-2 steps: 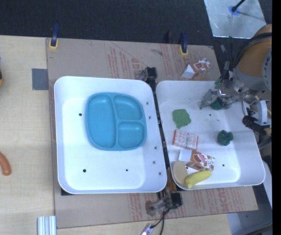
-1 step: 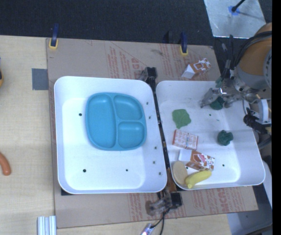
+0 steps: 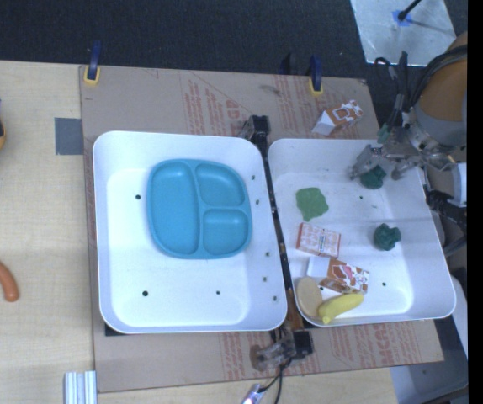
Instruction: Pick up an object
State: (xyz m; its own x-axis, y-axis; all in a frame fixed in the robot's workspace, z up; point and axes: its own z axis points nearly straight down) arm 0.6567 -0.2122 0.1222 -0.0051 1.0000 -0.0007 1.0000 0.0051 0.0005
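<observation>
Green lump between fingers, no clear long axis

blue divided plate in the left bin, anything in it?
Empty. The blue plate lies flat in the left bin, and all three compartments show bare blue.

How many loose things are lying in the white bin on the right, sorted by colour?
Green: 3, a pale flat piece, a dark lump and a dark lump at the tool
Red-and-white packets: 2, one and another
Yellow: 1, a banana
Tan: 1, a round piece
Total: 7
</observation>
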